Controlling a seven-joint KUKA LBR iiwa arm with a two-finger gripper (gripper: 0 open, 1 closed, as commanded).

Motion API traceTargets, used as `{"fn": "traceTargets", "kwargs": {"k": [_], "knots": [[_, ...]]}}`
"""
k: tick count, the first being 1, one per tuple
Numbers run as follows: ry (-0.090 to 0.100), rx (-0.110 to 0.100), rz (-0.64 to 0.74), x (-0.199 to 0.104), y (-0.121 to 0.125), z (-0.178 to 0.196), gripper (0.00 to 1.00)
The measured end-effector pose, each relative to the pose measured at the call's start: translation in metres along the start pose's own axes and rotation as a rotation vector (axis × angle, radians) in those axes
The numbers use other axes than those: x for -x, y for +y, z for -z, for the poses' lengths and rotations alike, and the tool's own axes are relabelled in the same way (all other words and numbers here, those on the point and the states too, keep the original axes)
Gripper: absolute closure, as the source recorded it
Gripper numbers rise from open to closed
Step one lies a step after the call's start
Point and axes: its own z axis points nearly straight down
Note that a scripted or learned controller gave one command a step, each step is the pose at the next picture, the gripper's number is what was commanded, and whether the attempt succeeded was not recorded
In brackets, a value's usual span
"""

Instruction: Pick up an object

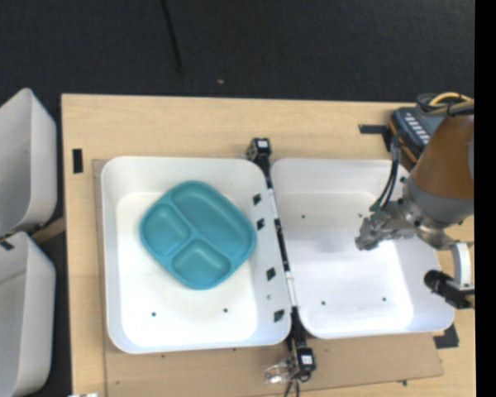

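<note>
A teal plate (198, 233) with three compartments lies flat in the left bin (116, 321), turned like a diamond near its middle. My gripper (369, 236) hangs over the right bin (314, 180), near that bin's right side and far from the plate. Nothing shows between its fingers. The grey arm with its orange band (446, 160) reaches in from the right above it.
A divider with black clips (274, 246) runs between the two bins. The wooden bench (190, 122) surrounds them. White containers (12, 172) stand off the bench at the left. A dark device (413, 126) sits at the bench's back right corner.
</note>
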Motion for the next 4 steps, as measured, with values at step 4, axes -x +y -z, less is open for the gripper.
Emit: {"fn": "traceTargets", "kwargs": {"k": [4], "knots": [[0.001,-0.007,0.001,-0.081,0.009,0.062,1.0]]}}
